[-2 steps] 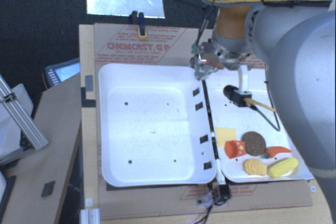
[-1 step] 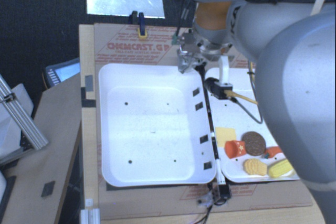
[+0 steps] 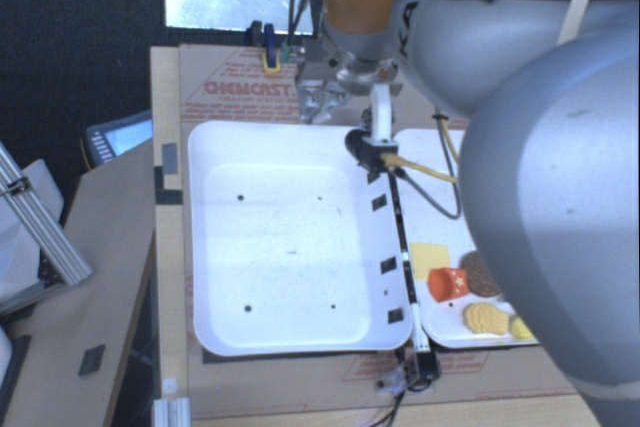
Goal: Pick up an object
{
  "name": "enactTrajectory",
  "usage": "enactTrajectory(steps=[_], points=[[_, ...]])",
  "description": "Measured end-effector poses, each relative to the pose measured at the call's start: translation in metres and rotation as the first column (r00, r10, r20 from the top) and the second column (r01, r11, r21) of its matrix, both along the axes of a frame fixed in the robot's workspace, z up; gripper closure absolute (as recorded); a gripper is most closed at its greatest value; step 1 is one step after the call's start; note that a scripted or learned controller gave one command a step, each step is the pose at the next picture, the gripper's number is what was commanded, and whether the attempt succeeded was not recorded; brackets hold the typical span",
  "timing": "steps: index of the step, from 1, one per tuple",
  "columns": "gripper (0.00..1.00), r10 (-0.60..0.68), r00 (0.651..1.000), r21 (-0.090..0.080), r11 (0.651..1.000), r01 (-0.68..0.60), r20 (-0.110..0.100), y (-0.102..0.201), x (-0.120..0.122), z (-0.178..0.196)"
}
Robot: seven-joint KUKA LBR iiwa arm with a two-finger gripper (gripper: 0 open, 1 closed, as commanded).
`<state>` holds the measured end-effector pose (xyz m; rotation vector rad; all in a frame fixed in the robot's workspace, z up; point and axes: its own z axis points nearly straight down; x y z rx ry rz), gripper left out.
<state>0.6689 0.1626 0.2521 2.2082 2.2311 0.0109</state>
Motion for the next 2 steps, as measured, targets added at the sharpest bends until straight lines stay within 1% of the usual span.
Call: enactTrajectory(steps=[2], points=[[1.00, 0.007, 1.000, -0.002, 1.000, -0.007, 0.001, -0.004, 0.001, 0.020]])
